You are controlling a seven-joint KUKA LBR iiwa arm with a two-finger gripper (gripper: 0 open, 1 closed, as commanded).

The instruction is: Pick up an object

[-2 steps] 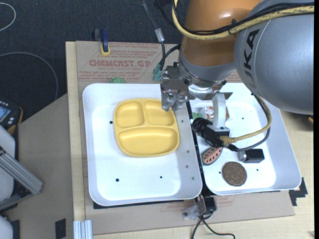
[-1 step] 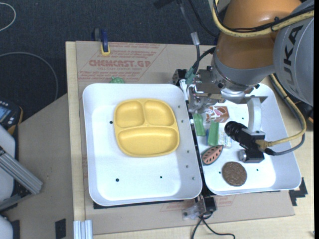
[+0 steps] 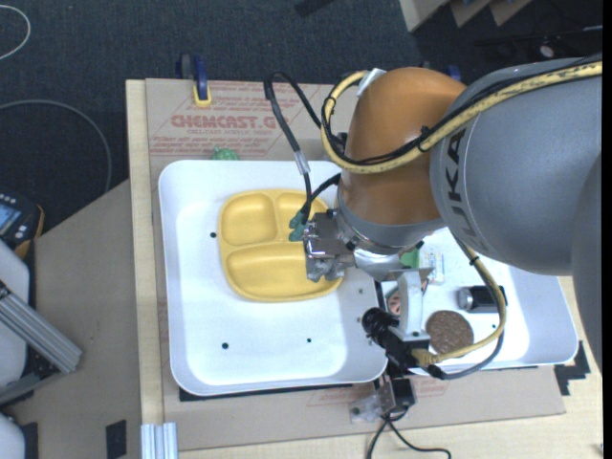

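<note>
Bench (image 3: 153, 256) held two white bins (image 3: 191, 285); you had one yellow tray (image 3: 258, 247) left of gripper (image 3: 320, 256), grip state unclear.

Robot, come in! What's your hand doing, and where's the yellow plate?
Hand low at yellow plate's right edge, left bin. Nothing seen held. Brown disc in right bin. Arm hides the grip.
</note>
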